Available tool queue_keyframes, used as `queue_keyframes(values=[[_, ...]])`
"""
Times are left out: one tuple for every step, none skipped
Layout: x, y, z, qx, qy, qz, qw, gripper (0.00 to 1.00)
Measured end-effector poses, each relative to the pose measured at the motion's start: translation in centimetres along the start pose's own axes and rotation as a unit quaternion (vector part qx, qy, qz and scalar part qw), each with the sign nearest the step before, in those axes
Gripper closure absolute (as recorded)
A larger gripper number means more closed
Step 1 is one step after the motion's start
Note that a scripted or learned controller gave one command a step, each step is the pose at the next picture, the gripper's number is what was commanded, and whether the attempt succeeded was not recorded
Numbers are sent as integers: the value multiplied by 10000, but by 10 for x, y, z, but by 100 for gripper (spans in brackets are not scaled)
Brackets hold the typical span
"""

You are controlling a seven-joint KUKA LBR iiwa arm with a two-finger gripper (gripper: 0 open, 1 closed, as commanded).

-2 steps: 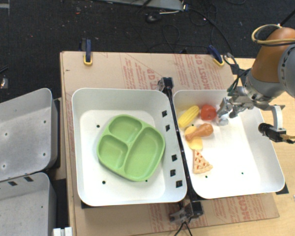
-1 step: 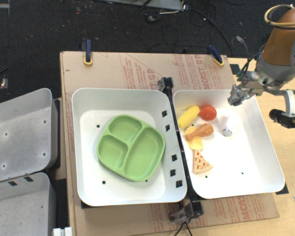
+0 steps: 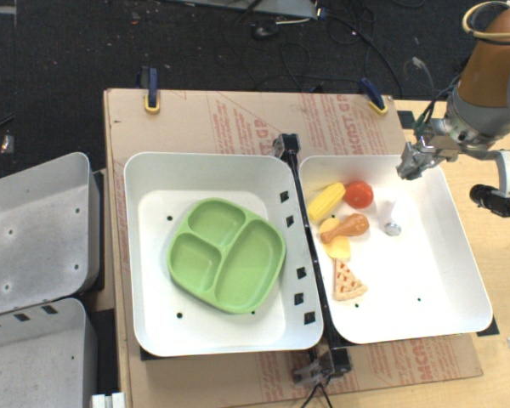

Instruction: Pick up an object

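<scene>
Camera view, looking down at a slant: two white bins sit side by side on a brown board. The left bin (image 3: 144, 185) holds a green divided plate (image 3: 227, 255), lying flat near the middle of its floor. The right bin (image 3: 442, 296) holds a cluster of toy food along its left side: a yellow corn cob (image 3: 326, 201) nearest the divider, a red tomato (image 3: 359, 195) just beside it on the right, a brown drumstick (image 3: 345, 226) below them, a small yellow piece (image 3: 339, 247) touching the drumstick's lower end, and a waffle-patterned pizza slice (image 3: 348, 282) lowest of all. A small grey object (image 3: 393, 228) lies apart from the food, to the right of the drumstick (too small to identify).

The arm (image 3: 486, 66) reaches in from the right, and its gripper (image 3: 410, 167) hangs over the upper right corner of the right bin, well apart from the food. Nothing is visible between its fingers; how far the jaws are parted I cannot tell at this size.
</scene>
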State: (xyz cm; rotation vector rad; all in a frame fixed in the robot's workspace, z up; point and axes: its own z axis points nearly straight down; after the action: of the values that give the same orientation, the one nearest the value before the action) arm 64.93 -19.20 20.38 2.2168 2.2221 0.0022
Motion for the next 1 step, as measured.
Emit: queue_keyframes(values=[[51, 0, 5, 17, 6, -16, 10000, 100]])
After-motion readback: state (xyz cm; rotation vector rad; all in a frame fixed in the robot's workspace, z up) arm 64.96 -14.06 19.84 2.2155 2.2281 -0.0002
